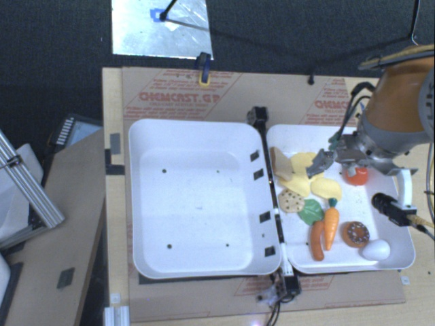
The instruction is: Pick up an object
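The right bin [401, 250] holds several toy foods: a tan wedge [280, 162], yellow pieces [296, 184], a yellow lemon shape [327, 189], a speckled cookie [292, 200], a green leaf [311, 212], an orange carrot [330, 227], an orange-red sausage [317, 240], a brown donut [355, 233], a white egg [375, 250] and a red tomato [355, 176]. My gripper [320, 163] hangs low over the bin's back part, above the yellow pieces and just left of the tomato. Nothing shows as held in it.
The left bin [197, 195] lies beside the right one, with a black divider strip [268, 189] between them. The grey and orange arm [401, 107] covers the right bin's back right corner. A black fitting [391, 209] sits at the right rim.
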Controlling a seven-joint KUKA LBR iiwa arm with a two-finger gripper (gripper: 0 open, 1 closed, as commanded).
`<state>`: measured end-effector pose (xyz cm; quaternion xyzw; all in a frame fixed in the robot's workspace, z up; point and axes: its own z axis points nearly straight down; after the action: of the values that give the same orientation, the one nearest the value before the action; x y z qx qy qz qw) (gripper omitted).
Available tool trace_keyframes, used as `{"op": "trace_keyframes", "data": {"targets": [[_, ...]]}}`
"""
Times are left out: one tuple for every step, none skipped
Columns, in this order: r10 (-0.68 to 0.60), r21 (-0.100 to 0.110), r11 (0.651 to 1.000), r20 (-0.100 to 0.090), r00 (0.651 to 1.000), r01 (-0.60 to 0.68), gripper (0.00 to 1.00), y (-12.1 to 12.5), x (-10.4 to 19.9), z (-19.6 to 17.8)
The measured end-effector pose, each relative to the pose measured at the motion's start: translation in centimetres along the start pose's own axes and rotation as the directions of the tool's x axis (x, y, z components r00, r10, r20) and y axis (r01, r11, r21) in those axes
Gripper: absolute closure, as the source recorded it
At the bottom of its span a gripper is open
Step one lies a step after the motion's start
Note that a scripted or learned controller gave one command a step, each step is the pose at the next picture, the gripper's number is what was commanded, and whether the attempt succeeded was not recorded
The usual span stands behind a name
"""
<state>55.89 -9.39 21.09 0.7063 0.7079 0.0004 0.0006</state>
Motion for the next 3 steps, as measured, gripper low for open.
{"op": "trace_keyframes", "data": {"targets": [[0.009, 0.009, 1.0, 0.0, 1.0, -0.009, 0.0, -7.7, -5.2, 5.7], [-0.005, -0.002, 1.0, -0.001, 1.0, 0.005, 0.0, -0.7, -2.3, 12.6], [-0.005, 0.029, 1.0, 0.006, 1.0, 0.005, 0.0, 5.5, -2.8, 12.9]]}}
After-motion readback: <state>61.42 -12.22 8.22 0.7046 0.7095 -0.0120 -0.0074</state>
